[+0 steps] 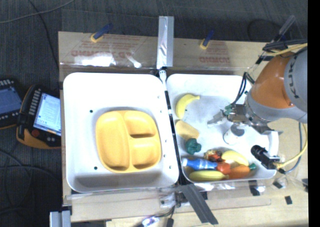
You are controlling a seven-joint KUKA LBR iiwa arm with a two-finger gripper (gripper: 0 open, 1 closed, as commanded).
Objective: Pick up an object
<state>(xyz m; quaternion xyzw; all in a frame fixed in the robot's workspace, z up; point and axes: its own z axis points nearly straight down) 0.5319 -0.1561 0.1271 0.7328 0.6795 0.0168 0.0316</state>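
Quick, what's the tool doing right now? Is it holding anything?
Tool: over the right bin, above bare floor; open or shut cannot be told, and nothing visibly held.

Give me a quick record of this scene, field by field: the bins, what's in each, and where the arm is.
left bin: yellow divided tray
right bin: banana, pale yellow piece, green toy, blue bottle, mixed toy food along the near wall
arm: over the right bin
gripper: above bare bin floor; jaws unclear
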